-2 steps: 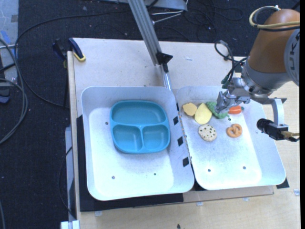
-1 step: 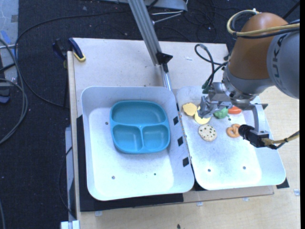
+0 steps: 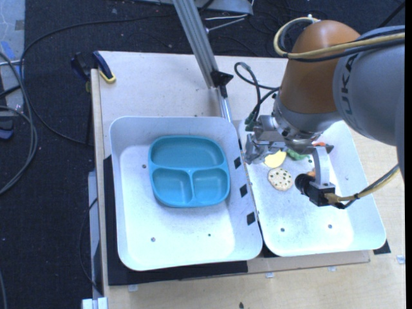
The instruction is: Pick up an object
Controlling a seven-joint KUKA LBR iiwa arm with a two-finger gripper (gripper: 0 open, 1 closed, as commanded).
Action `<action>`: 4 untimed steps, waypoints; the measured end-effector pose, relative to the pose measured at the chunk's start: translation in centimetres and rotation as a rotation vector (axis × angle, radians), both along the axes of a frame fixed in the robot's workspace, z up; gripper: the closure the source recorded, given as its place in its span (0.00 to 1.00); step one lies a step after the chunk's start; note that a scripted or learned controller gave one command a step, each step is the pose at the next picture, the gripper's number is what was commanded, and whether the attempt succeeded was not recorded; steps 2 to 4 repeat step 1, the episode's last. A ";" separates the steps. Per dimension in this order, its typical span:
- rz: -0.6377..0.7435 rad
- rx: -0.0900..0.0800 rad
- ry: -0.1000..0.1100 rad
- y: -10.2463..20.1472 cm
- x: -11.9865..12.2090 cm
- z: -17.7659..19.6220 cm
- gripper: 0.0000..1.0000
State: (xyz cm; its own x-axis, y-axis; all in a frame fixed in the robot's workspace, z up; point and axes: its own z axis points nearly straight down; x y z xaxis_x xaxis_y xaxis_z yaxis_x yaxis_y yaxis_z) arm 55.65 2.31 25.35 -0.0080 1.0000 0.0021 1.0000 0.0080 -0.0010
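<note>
Below, a speckled round cookie (image 3: 280,179) lies beside the metal claw (image 3: 256,148).

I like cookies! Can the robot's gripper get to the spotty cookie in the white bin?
Probably yes. The cookie lies flat in the right bin with bare floor below it, and nothing covers it. The gripper hangs just up and left of it. A yellow piece lies close above the cookie and might get bumped.

I am seeing matt, smooth blue plastic on the divided tray (image 3: 189,171), speckled matt white bins (image 3: 174,237), and my arm's glossy orange band (image 3: 315,63).
</note>
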 end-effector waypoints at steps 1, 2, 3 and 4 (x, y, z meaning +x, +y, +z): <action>-0.001 -0.001 0.002 5.2 -1.6 -1.6 1.00; -0.001 -0.001 0.002 5.2 -1.6 -1.6 1.00; -0.001 -0.001 0.002 5.2 -1.6 -1.6 1.00; -0.001 -0.001 0.002 5.2 -1.6 -1.6 1.00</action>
